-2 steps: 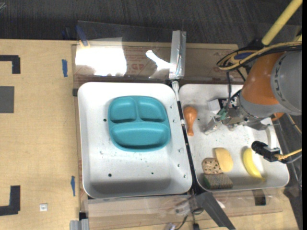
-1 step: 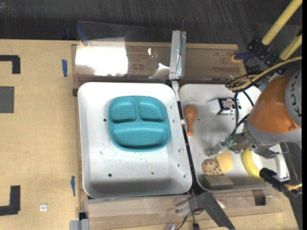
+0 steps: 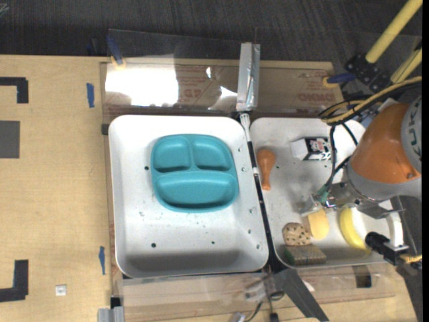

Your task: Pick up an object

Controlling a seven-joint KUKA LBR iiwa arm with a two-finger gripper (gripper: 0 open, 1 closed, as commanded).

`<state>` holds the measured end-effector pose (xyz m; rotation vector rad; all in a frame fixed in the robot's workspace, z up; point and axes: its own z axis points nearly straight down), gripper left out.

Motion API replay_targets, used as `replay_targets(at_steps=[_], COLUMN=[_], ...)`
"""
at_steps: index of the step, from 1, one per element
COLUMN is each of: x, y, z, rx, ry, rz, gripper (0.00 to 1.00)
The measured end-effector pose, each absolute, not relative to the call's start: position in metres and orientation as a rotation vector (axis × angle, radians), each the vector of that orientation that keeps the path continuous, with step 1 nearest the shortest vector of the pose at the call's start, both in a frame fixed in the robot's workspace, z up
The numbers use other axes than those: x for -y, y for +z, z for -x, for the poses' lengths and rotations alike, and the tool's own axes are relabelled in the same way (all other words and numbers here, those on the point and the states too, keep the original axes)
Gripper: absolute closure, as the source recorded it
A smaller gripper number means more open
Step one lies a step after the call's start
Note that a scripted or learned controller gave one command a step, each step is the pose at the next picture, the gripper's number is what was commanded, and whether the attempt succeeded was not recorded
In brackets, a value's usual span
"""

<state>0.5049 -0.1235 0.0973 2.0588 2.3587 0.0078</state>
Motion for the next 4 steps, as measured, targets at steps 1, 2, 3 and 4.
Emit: replay_targets(at_steps=[1,2,3,4], x=[0.156,0.129,0.098,0.076], y=[0.088,0.149,0.155,0.197], z=[-0.484,-0.481,-0.481,-0.491], rx=[-2.647,-2.777,-2.684,-2.674], ry=[0.007,0.003,0.002,0.003], rz=[-1.679,-1.46,-1.627,-1.644], gripper=[1.0,1.0,1.0,1.0])
